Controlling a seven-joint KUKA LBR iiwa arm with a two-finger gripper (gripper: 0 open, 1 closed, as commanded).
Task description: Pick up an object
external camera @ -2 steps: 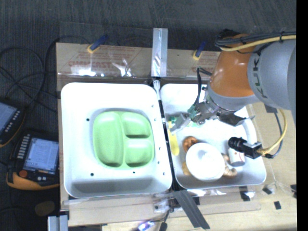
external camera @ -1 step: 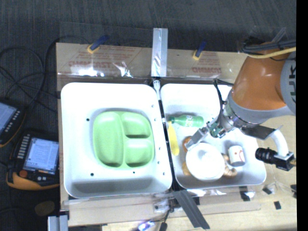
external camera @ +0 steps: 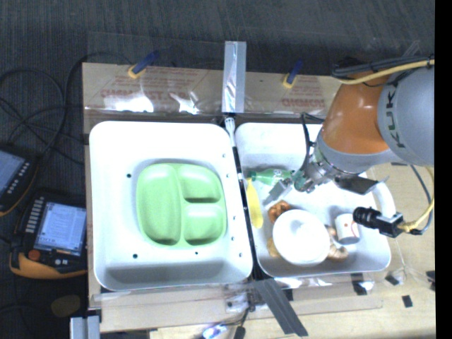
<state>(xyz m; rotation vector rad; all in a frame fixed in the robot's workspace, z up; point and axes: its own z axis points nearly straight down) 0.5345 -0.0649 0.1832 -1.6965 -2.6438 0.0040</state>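
Looming largest at the upper right of the frame, the grey arm (external camera: pixel 409 119) with its orange band reaches down and leftward into the right bin (external camera: pixel 381 260); its gripper (external camera: pixel 288 183) sits low in the middle of that bin, right over a green object (external camera: pixel 267 177), but whether the claw is parted or closed, or has hold of anything, cannot be told from this slant; just left of it a yellow object (external camera: pixel 253 205) lies along the bin's left wall; below the gripper a small brown object (external camera: pixel 278 209) touches the upper left edge of a white bowl-like object (external camera: pixel 301 236), which fills the bin's lower middle; to the right of that sits a small white cylinder (external camera: pixel 344 226) with a red mark, and another brown piece (external camera: pixel 337 253) peeks out at the bowl's lower right; the left bin (external camera: pixel 113 189) holds a green divided tray (external camera: pixel 181 203) lying flat at its centre; at the far left of the frame, off the bench, a handheld control pendant (external camera: pixel 53 232) with a lit screen rests on the floor among black cables (external camera: pixel 35 111).
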